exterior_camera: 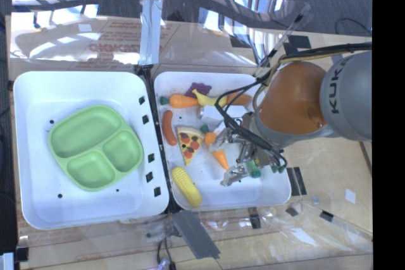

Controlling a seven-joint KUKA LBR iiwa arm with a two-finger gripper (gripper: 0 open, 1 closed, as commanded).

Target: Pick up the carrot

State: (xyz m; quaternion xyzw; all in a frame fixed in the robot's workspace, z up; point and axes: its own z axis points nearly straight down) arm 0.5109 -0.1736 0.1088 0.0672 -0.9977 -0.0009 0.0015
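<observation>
A small orange carrot (219, 158) lies in the right bin (273, 196), just right of the pizza slice (188, 139). A longer carrot (183, 100) with a green stub lies near the bin's back left. My gripper (233, 175) hangs low over the bin's front middle, directly right of the small carrot and slightly nearer the front. The arm's orange band (292, 101) covers the right side of this bin. Nothing is visibly held.
The right bin also holds a red hot dog (168, 128), a corn cob (186, 186), a yellow banana (209, 98) and a purple piece (201, 88). A green divided plate (95, 147) sits in the left bin (31, 199). Black cables (235, 129) trail over the toys.
</observation>
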